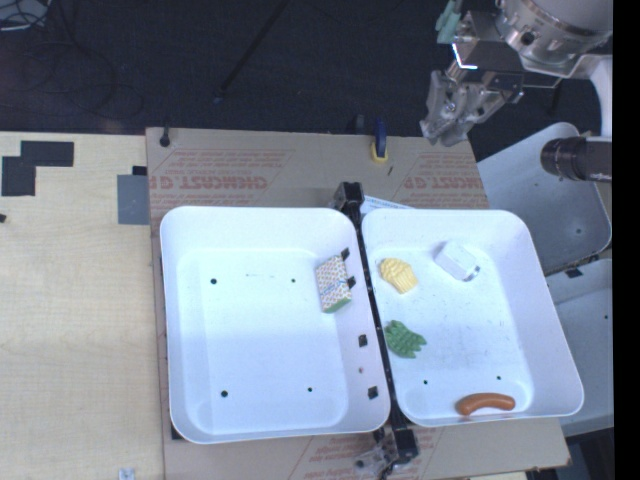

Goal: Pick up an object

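My gripper [447, 128] hangs high above the bench, beyond the far edge of the right bin [545, 298], with nothing between its fingers. In the right bin lie a yellow ridged piece [398, 274], a clear pale block [457, 262], a green leafy piece [404, 339] and an orange sausage [485, 404] near the front rim. A patterned sponge-like block [334, 283] leans at the right side of the left bin [190, 318].
A black divider with clips [366, 338] runs between the two bins. A brown board [260, 173] lies under them. A small yellow-and-blue clamp [380, 144] stands on the board's far edge.
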`<state>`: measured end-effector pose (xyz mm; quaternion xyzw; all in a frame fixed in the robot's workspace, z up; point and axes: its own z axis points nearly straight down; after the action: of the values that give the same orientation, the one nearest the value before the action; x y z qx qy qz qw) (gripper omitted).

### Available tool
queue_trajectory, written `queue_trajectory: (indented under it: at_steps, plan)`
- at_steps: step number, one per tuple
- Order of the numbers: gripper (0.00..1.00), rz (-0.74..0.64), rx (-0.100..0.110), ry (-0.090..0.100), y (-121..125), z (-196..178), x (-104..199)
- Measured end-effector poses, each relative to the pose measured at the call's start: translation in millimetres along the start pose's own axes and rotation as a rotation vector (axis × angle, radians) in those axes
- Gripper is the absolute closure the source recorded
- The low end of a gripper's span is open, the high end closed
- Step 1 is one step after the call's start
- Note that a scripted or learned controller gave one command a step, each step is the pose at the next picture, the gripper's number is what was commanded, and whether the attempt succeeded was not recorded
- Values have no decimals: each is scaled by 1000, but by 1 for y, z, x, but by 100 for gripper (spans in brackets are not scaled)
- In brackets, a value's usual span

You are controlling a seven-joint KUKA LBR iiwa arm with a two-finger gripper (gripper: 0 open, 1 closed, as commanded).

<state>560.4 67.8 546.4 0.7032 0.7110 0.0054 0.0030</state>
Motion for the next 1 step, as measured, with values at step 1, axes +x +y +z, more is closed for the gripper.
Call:
queue_trajectory:
  at_steps: [1]
  plan:
    - [100, 7, 15, -4, -2, 10, 53]
